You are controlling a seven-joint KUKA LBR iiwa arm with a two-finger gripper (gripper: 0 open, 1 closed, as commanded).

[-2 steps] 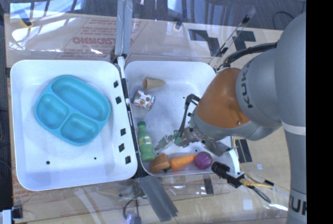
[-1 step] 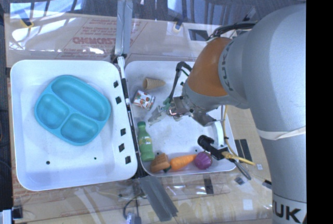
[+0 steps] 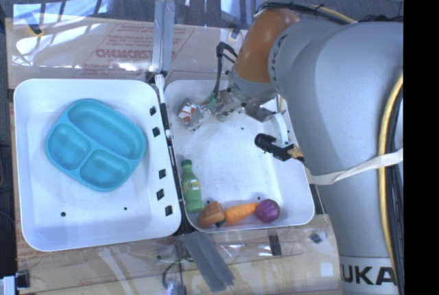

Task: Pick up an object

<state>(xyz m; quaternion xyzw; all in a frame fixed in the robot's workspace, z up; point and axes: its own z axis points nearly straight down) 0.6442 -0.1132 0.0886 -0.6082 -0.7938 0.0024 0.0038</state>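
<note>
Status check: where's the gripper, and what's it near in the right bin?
Gripper low at right bin's far left corner, beside crumpled silver-red object. Grasp unconfirmed. Green bottle, carrot, purple piece lie along near edge.

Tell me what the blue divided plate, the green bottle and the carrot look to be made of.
Blue divided plate: probably molded plastic, one even colour with a soft sheen. Green bottle: likely glossy toy plastic, with a yellow cap and a label. Carrot: likely toy plastic, flat uniform orange; too small to be sure.
</note>
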